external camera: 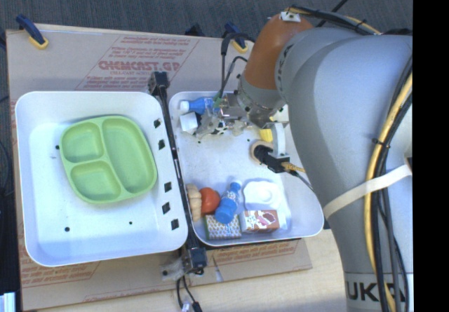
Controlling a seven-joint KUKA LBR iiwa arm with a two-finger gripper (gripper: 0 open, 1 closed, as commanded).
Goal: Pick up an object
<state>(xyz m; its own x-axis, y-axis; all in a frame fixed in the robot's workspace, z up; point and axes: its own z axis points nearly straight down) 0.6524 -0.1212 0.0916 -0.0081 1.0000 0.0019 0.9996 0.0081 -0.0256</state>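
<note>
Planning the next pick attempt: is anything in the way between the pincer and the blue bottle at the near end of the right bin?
Nothing visible does. The pincer is at the far end of the right bin; bare floor separates it from the blue bottle, though an orange item and a white container crowd the bottle's sides.

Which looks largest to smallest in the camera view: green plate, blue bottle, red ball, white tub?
1. Green plate, by far.
2. White tub.
3. Blue bottle and red ball: too alike to rank; both lie crowded among other items.
</note>
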